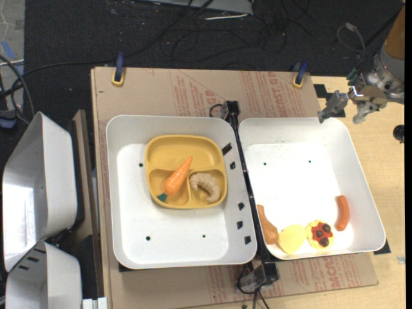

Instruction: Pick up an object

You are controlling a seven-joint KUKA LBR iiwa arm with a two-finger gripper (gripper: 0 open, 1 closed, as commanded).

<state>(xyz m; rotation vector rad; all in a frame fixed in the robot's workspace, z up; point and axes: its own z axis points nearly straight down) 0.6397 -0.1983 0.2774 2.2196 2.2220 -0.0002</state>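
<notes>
At the upper right of the frame, you can see the pincer (pixel 351 106) hanging over the top right corner of the right bin (pixel 302 172). Its two fingers are spread apart and nothing is between them.

Look down at the lower part of that right bin. You will find four toy foods lying near the bottom wall. An orange sausage (pixel 342 212) lies by the right side. Just beside it, to the left, is a small yellow pastry with red berries (pixel 320 233). Next comes a pale yellow round piece (pixel 292 237), touching the pastry or very close to it. A long orange-brown piece (pixel 267 224) lies at the bin's lower left, by the wall between the bins. All four are well apart from the pincer.

Over in the left bin (pixel 129 230) you see a yellow plate (pixel 187 148) with three parts. A toy carrot (pixel 177 176) lies in it on a slant. A pale shrimp (pixel 206 185) sits curled in the lower right part.

Both bins rest on a brown cardboard desk (pixel 180 85).
</notes>
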